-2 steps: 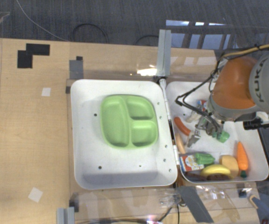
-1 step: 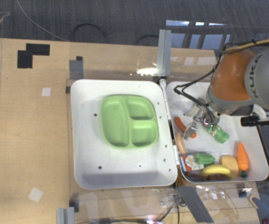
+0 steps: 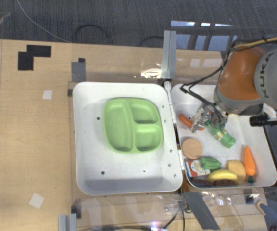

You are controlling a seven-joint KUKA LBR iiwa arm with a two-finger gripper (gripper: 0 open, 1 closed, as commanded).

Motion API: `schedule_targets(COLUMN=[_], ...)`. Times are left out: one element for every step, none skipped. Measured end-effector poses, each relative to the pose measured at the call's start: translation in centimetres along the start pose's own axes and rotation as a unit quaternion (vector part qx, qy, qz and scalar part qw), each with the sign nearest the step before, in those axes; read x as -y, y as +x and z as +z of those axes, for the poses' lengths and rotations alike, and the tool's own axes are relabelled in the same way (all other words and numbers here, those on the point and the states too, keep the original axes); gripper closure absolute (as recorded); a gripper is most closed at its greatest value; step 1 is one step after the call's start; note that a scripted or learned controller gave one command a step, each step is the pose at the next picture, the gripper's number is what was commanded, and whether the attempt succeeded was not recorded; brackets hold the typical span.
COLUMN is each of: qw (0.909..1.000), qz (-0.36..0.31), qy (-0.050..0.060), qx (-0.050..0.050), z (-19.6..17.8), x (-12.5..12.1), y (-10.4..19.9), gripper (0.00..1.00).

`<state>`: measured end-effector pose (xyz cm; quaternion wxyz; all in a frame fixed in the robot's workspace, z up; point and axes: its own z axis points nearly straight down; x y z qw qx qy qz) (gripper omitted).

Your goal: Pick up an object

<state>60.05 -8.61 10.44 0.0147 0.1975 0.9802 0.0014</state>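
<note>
So far nothing looks lifted, judging by how the things lie. Nearest the camera, along the front wall of the right bin (image 3: pixel 266 179), a banana (image 3: pixel 222 176) lies beside a pale roundish piece (image 3: pixel 235 167), with a green-topped packet (image 3: pixel 202 166) to their left and a carrot (image 3: pixel 249 161) standing off to their right. A little further in, a tan disc (image 3: pixel 193 148) rests flat on the bin floor. Beyond it the hand (image 3: pixel 207 120) hangs low over the middle of the bin, a small red piece (image 3: pixel 185 121) just to its left and a green bottle (image 3: pixel 223 136) just beside it on the right; the bottle appears to lie on the floor, not between the fingers. Whether the hand is spread or closed I cannot tell from this slant. The left bin (image 3: pixel 88 177) holds a green divided plate (image 3: pixel 131 125). By my reading the reach is made; the grasp and the lift are both left to do.
</note>
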Motion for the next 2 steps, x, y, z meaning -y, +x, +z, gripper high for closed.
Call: schedule_targets(qw=[0.9592, 0.9380], qz=[0.282, 0.346], qy=[0.007, 0.004], qx=[-0.011, -0.008], z=[-0.6, -10.4], x=[4.2, -4.8], y=[4.4, 4.3], gripper=[1.00, 1.00])
